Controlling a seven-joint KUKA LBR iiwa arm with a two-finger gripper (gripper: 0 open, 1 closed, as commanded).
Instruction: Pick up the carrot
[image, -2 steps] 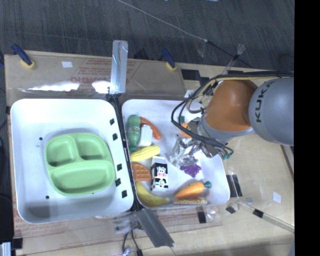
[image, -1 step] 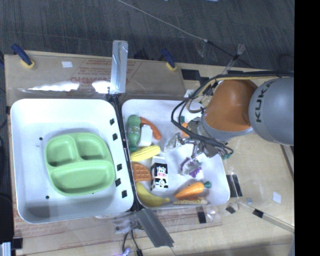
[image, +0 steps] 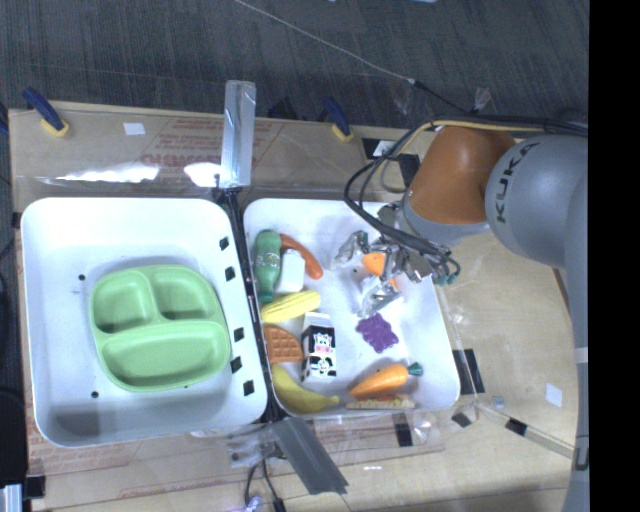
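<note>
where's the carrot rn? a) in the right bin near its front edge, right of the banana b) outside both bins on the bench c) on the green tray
a: the carrot lies in the right bin by the near wall, just right of the banana.

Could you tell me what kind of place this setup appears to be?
Probably a robotics lab pick-and-place bench: a KUKA arm reaches over two white bins, one holding toy food such as a carrot, the other a green tray.

Glossy white plastic bins (image: 40, 300); the left one holds a smooth, matt green plastic tray (image: 158, 325). At five o'clock, the carrot (image: 381, 380) looks shiny plastic.
</note>
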